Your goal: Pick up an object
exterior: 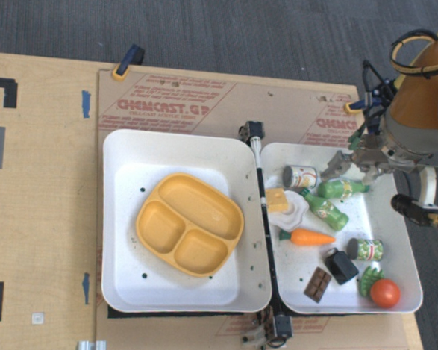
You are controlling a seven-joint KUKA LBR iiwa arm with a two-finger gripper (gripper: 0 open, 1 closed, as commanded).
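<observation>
Two bins, and all the pickable clutter sits in the right bin, the one under the gripper. The gripper hangs low over that bin's far edge, so the likely target is whatever lies directly below it. Fingers look spread, nothing between them.

Closest candidate: green bottle, lying flat just below and slightly left of the gripper, apparently untouched. On its side means it may roll if nudged off-centre.

Crowding around it:
- small can just left of the gripper, near the bottle's end
- second green bottle right under the first, touching or nearly so; can't tell which
- carrot and yellow block further down-left
- labelled can, black block, chocolate bar, tomato well below, out of the way

My read: the two bottles are packed tight, so one finger may land on the neighbour instead of slotting in. The bin's far wall is also close behind the gripper.

The left bin, far left of the gripper, holds a yellow divided plate. Not in play.
</observation>
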